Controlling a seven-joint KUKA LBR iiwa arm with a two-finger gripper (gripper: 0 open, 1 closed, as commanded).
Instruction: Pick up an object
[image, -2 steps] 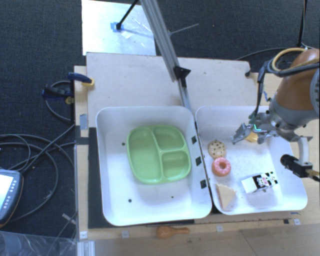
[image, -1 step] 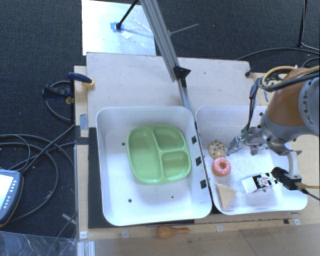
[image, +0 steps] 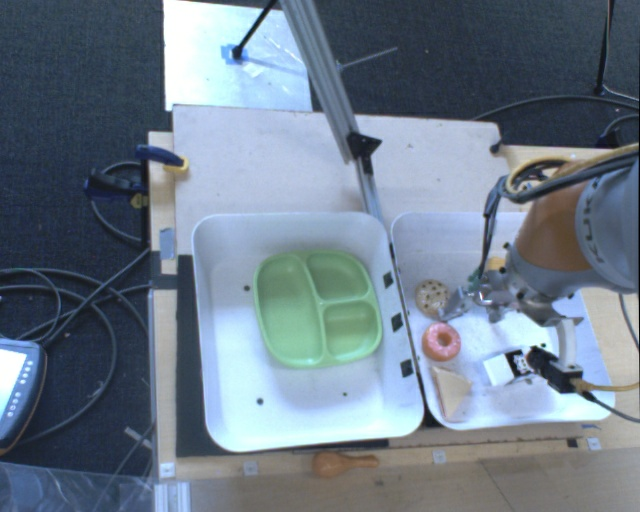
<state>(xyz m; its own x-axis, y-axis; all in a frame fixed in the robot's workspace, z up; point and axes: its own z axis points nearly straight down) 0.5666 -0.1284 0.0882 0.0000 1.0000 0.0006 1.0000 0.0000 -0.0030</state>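
Because the arm reaches in from the right, the end effector (image: 468, 303) sits low in the right bin (image: 452, 232), between cookie (image: 432, 294) and pink donut (image: 441, 342). Finger state: cannot tell. Green divided plate (image: 318, 307) occupies the left bin (image: 225, 330).

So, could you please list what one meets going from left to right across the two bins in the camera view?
Green divided plate → cookie and pink doughnut about level → gripper → grey arm.
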